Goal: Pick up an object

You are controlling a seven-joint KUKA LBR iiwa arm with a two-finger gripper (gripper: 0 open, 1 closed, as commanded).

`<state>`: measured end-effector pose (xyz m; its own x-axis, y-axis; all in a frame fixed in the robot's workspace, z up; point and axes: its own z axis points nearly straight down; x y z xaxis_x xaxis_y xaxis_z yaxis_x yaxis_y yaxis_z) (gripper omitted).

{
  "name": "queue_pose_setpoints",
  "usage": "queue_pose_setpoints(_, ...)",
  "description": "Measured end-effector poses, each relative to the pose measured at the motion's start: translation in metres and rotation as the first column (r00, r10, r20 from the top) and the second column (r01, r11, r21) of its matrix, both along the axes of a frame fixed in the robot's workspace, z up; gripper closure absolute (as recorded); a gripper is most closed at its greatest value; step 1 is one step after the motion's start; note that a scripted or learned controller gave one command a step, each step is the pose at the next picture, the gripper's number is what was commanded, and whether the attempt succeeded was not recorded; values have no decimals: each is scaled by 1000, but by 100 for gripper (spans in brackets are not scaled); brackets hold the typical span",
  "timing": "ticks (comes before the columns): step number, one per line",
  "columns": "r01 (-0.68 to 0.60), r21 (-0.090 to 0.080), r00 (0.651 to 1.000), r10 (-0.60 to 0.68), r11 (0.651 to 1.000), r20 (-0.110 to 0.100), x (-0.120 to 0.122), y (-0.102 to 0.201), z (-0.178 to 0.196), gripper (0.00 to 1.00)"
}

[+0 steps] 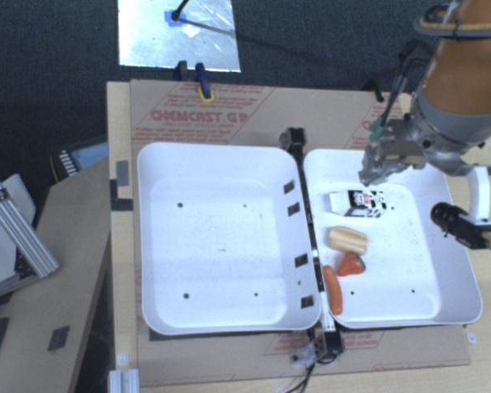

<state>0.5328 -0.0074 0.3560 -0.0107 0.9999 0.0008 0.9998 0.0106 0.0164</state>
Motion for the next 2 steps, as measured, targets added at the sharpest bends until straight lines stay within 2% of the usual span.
queue_pose_setpoints(1, 2, -1, 1000, -2, 1000, -10, -2, -3, 5, 100)
queue_pose_setpoints(2, 2, 1, 1000, -2, 1000, -21, -48, 45, -41, 100)
